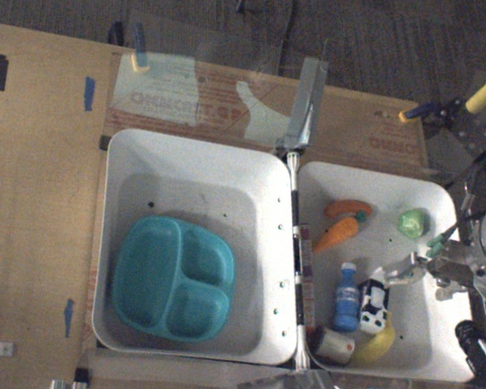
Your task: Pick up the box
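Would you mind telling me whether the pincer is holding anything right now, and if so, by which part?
Nothing is visibly held. The pincer hovers over the right bin, just above the black-and-white box, with nothing seen between its fingers.

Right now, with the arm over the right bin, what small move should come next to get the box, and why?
Probably a short move toward the left and the near rim, then down. The gripper hangs just right of and above the black-and-white box, not yet over it. The box stands tight between the blue bottle and the banana, so centring first seems wise.
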Robot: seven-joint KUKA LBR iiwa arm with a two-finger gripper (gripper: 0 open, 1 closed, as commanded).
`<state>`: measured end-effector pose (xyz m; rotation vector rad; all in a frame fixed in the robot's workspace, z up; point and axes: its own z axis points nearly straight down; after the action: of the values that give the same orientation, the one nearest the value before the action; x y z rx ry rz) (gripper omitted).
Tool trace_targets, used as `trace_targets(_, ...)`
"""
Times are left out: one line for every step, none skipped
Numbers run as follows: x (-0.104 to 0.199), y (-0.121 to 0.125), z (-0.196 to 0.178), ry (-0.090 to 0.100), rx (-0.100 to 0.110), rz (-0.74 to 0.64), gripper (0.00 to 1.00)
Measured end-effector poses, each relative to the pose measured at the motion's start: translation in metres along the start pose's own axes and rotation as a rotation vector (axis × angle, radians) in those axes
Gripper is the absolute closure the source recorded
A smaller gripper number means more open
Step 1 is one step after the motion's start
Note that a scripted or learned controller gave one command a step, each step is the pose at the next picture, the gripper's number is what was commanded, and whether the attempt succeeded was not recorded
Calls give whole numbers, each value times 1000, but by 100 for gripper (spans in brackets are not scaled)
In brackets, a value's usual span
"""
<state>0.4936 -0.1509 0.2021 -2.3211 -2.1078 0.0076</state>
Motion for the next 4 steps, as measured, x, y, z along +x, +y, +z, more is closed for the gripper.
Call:
trace_targets(-22, -2, 90, -1, -28, 90, 0)
trace_targets(45, -14, 110, -12, -28, 155, 0)
trace_targets(46, -17, 106, -9, -14, 154, 100)
trace_targets(130, 26, -71, -4, 2, 386, 100)
